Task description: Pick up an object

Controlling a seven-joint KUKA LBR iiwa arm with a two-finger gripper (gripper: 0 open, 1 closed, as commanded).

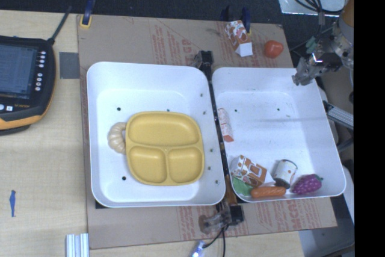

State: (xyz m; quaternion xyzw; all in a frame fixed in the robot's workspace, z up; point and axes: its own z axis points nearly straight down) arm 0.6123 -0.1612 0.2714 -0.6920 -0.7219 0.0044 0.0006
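Toys for picking lie in the right bin's (313,129) near corner: a carton (249,170), can (284,171), carrot (268,192) and purple grapes (307,184). Whether the gripper (305,72) is clenched or released, I cannot tell; it hangs at that bin's far right corner, well apart from them. A yellow tray (163,147) fills the left bin (108,129).

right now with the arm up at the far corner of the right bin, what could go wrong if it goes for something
The purple grapes, carrot and small can crowd the near corner of the right bin, so a descent may nudge neighbours or strike the wall. The end effector sits at the opposite rim, so it may clip that edge.
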